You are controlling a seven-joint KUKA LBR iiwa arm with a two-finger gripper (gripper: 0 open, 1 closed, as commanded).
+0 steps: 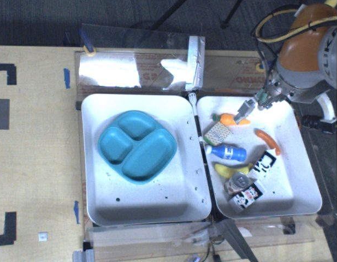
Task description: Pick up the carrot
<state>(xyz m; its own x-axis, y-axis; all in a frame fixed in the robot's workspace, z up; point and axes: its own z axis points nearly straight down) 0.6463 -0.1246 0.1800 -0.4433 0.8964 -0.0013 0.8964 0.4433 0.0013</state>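
Camera view, taking the carrot (pixel 231 119) as landmark: lying in the upper left part of the right bin (pixel 305 198), orange with a green end pointing left. Directly above and right of it, touching or nearly so, the gripper (pixel 246 109) on the grey arm (pixel 305 64); jaw state impossible to tell. Just below-left, a patterned packet (pixel 217 132); below that, a blue bottle (pixel 229 153). To the right, a sausage (pixel 267 140). Farther below, a banana (pixel 231 171) and a black-and-white box (pixel 249 194). Well to the left, a blue plate (pixel 137 145) in the left bin (pixel 97 201).

Orange carrot (pixel 228 119), right bin's far end
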